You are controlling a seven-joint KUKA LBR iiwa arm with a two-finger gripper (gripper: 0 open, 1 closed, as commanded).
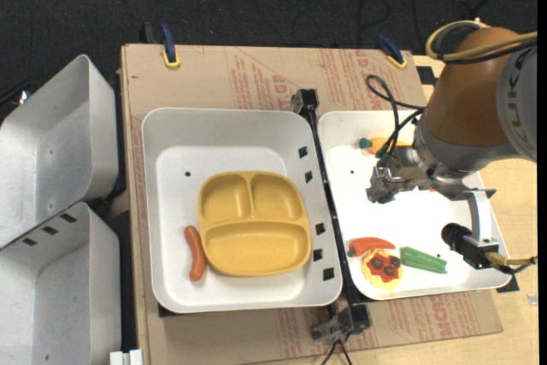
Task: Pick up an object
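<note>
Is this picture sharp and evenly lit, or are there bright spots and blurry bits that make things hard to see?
In the camera view, the two white bins look bright, nearly washed out; the yellow divided tray and the orange sausage are crisp, with only thin soft shadows; the gripper sits in the arm's shade, too dark to read in detail; the floor behind is very dark.

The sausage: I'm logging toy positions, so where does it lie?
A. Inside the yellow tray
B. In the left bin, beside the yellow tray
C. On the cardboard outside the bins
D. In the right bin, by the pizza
B: the sausage lies on the left bin's floor, against the yellow tray's left edge.
</note>
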